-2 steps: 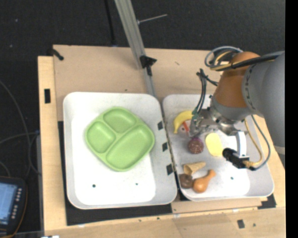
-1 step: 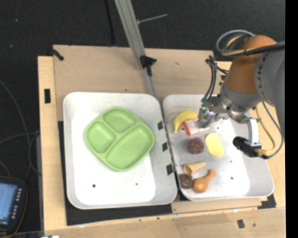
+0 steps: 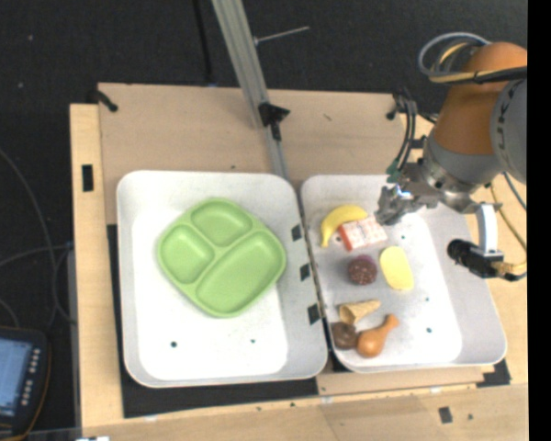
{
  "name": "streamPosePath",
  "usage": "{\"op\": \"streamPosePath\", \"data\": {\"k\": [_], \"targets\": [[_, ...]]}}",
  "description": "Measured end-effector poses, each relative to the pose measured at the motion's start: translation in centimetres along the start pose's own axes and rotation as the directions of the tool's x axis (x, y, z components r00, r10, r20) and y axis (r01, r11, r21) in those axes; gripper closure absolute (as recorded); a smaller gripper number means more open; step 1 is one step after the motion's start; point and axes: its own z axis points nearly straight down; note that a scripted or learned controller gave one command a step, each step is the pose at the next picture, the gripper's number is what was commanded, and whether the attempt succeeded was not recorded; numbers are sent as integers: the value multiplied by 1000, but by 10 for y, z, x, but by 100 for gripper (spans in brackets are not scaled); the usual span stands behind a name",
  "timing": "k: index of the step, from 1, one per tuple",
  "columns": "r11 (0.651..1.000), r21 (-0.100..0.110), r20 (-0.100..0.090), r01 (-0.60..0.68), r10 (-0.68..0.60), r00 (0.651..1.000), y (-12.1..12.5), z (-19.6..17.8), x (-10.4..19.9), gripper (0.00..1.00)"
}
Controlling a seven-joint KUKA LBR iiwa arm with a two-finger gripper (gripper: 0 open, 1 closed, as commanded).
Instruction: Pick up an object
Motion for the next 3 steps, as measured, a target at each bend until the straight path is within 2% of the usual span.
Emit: {"op": "streamPosePath", "data": {"k": [1, 2, 3], "targets": [[1000, -1, 0, 2, -2, 1000, 2, -48, -2, 100], [1000, 5, -1, 4, -4, 1000, -22, -47, 34, 100], [1000, 6, -2, 5, -5, 1000, -44, -34, 84, 100]]}}
